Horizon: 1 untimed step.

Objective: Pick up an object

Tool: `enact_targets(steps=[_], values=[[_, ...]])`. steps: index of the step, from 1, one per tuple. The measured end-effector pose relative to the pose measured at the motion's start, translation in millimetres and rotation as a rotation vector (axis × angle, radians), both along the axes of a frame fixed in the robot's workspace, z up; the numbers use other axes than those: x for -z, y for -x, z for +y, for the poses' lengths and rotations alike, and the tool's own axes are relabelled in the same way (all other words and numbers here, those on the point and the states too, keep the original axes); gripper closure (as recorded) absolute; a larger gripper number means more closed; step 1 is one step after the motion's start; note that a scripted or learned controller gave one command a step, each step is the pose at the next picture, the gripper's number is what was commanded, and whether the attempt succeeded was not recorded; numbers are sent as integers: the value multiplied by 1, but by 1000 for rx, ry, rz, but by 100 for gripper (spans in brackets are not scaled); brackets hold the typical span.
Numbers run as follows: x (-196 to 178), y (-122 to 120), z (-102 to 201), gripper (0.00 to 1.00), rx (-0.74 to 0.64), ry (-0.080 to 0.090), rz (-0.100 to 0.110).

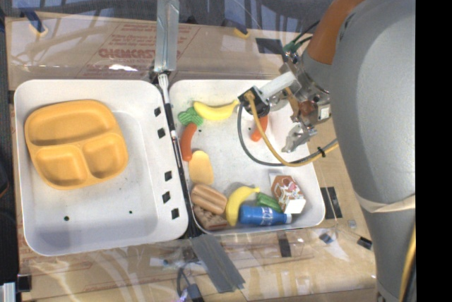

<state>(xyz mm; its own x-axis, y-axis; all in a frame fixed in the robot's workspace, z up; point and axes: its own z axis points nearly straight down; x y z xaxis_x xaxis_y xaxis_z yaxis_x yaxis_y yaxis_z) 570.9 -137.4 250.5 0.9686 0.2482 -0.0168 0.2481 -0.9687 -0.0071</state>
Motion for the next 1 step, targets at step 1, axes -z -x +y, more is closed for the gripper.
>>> enact_targets(steps=[1], values=[[160,9,-17,0,42,-2,-11]])
